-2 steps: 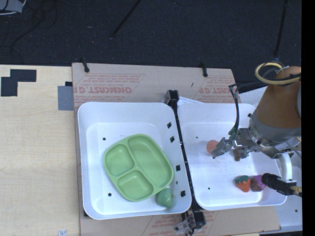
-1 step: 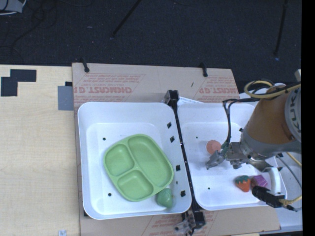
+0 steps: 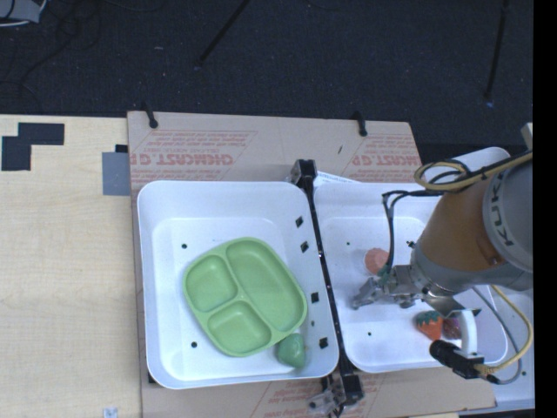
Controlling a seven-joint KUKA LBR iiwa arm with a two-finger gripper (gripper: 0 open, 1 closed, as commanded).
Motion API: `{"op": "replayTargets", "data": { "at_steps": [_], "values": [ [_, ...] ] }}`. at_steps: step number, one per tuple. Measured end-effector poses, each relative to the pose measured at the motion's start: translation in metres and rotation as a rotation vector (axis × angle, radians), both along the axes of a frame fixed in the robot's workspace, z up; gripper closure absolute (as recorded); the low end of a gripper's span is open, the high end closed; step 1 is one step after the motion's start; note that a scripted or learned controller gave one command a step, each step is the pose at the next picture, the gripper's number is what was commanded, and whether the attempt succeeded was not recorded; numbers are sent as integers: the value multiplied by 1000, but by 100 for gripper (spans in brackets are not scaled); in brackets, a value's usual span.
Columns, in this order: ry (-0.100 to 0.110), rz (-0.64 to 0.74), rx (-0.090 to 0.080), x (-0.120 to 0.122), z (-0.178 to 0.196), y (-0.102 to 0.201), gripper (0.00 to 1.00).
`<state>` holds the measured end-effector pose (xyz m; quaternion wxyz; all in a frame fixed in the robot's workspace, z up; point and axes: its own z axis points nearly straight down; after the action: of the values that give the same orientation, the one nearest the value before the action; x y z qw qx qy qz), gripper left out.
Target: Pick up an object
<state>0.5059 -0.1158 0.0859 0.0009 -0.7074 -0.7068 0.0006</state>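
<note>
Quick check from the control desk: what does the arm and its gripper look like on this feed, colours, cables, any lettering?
The arm is grey with a broad orange band above the wrist, and part of dark lettering shows on the grey shell. Black and yellowish cables loop off it. The gripper is bare grey metal with two slim fingers.

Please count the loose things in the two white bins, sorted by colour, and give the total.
Green: 2, the divided plate and the small round object by its corner, both in the left bin.
Orange or pink: 2, a pinkish piece and an orange-red piece, both in the right bin.
Total: 4
</note>
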Motion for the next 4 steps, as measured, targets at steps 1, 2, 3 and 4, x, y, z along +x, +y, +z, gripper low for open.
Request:
{"op": "replayTargets", "data": {
  "at_steps": [1,2,3,4],
  "values": [
    [-3,-6,0,1,13,-2,100],
    [-4,1,-1,8,71,-8,100],
    [-3,1,-1,-1,120,-11,100],
    [-2,1,-1,-1,149,-12,100]
  ]
}}
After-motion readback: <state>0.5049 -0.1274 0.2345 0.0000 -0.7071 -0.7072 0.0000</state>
